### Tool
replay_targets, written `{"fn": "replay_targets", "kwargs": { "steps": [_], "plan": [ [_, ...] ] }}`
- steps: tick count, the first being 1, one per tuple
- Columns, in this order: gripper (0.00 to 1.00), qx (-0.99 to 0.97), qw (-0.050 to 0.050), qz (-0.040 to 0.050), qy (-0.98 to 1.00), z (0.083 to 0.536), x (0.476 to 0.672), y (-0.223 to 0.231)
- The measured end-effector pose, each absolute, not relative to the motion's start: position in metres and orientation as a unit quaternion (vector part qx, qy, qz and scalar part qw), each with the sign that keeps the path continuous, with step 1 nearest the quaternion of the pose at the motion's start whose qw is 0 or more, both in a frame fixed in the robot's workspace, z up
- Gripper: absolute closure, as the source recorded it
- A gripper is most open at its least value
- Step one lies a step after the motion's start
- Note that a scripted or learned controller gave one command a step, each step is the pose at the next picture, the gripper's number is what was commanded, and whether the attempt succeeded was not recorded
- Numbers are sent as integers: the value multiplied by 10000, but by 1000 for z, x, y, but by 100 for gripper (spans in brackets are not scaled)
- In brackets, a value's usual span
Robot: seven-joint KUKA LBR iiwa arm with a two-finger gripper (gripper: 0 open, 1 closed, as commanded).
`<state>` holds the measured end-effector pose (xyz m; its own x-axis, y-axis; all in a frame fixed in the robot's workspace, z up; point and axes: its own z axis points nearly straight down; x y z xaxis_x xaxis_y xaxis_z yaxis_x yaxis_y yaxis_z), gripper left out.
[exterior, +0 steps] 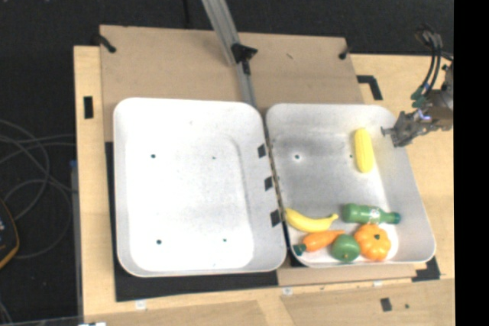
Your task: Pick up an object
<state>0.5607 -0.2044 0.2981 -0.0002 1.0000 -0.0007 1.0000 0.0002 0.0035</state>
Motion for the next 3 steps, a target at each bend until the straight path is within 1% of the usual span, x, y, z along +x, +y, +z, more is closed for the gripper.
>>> {"fn": "replay_targets", "kwargs": {
  "steps": [2, 3],
  "plan": [
    [100, 7057, 3, 5, 7085, 288, 579, -87],
    [100, 7062, -5, -2, 7080, 266, 590, -36]
  ]
}}
